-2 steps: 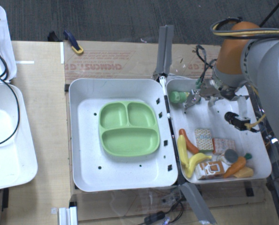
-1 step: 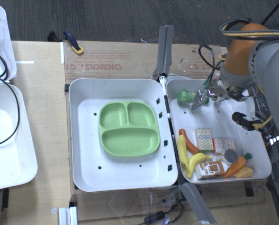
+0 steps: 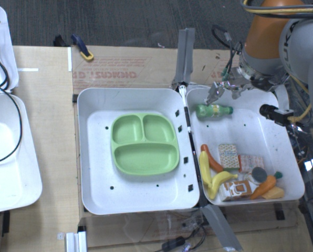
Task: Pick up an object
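Observation:
The right bin holds the objects. A green bottle lies on its side near the bin's back left corner. My gripper hangs just above and behind the bottle, under the orange band of the arm. I see nothing held in it. At the front of the bin lie a yellow banana, a red-orange pepper, a carrot, a small grey can and small food boxes.
The left bin holds a green divided plate. A grey divider post rises between the bins at the back. A blue and yellow clamp lies on the bench's back left. White trays with black cables stand far left.

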You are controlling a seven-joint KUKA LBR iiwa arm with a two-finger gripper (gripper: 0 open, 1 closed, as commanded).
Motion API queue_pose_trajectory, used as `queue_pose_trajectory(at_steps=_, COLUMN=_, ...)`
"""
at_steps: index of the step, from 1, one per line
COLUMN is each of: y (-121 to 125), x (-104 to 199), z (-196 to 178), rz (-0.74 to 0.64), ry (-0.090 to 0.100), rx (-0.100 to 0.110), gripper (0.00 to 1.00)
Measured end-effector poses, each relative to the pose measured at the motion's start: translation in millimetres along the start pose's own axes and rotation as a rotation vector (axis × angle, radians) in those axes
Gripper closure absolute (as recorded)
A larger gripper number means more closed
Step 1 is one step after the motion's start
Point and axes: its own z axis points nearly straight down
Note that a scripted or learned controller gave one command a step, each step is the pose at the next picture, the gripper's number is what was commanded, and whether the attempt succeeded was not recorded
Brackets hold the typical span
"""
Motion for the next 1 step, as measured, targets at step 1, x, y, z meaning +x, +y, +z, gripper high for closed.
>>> queue_pose_trajectory(at_steps=1, y=12.7, x=50.3, z=-55.7, rz=-0.111, ry=0.0, rx=0.0, gripper=0.0)
